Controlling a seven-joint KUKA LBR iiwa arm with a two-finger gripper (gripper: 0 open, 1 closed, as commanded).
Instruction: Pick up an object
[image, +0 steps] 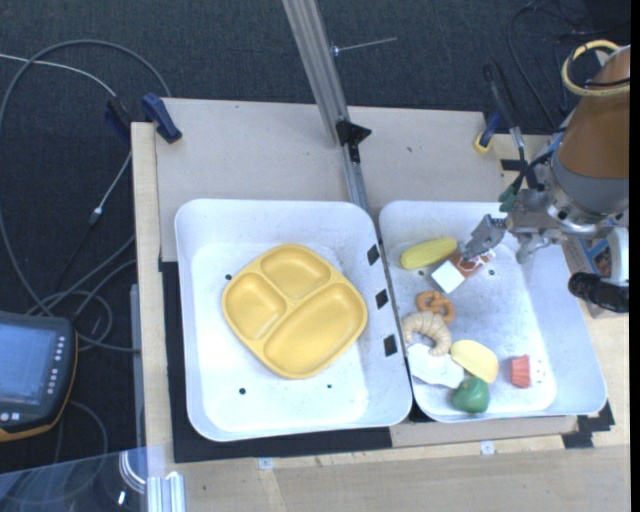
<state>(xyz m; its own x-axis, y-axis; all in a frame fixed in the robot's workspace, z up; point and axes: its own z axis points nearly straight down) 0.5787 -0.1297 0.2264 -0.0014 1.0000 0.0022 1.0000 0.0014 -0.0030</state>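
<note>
My gripper (481, 242) hangs low over the back of the right bin (560, 300), reaching in from the right. Its tip is just above and right of a small red-and-white piece (456, 273), and whether it touches that piece is unclear. A yellow oblong food toy (428, 252) lies just left of the gripper. Further forward in the same bin are a brown pretzel (434, 304), a tan curled pastry (427, 328), a yellow wedge (474, 359), a white lump (431, 368), a green toy (470, 396) and a red piece (520, 371).
The left bin (200, 300) holds a yellow divided plate (294, 310). A metal pole (325, 70) rises from the bench behind the bins, and black clips (382, 296) sit on the rims between them. Cables and a pendant (30, 370) lie off the bench to the left.
</note>
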